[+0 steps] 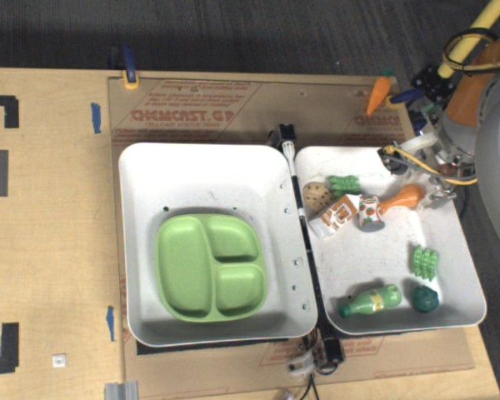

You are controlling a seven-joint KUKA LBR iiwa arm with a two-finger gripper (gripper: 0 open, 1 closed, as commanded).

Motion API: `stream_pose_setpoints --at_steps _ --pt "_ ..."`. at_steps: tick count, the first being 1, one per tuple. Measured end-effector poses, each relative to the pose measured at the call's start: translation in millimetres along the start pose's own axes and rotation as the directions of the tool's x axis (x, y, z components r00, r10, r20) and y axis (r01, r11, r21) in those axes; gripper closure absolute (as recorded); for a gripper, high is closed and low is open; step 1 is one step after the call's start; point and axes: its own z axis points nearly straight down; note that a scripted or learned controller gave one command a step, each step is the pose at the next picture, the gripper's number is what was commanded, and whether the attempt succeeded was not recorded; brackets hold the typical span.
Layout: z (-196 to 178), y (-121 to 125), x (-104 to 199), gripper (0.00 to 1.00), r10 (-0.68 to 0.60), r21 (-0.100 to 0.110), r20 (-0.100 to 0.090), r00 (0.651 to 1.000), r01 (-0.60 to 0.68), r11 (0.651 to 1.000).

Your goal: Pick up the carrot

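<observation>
1. The carrot (402, 197) lies in the right bin (471, 294), in its upper part near the far right corner. Its thick orange end is toward the right wall, and it narrows toward the small cup-like toy (367, 212) that it touches at its lower left.

2. Its long axis runs at a shallow slant — up to the right, down to the left — roughly across the bin, not along it.

3. The claw (440, 192) sits just beside the carrot's thick right end, at the bin's right edge, with the arm (483, 98) coming in from above and to the right. From the claw, the carrot stretches away to the left and slightly down.

4. Whether the claw is open, closed or gripping anything, I cannot tell — cables and wrist hardware hide that part.

5. My judgement: the coming move turns on squaring the claw across that slanted axis, near the thick end, since the narrow end is crowded by the cup-like toy and the small carton (338, 215).

6. The green tray (208, 267) in the left bin (150, 173) lies well apart from the carrot.
</observation>
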Motion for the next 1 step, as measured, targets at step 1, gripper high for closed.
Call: stream_pose_setpoints --at_steps 1 --pt "-10.1 -0.6 0.4 1.00 -0.004 0.000 0.001 1.000 0.004 1.000"
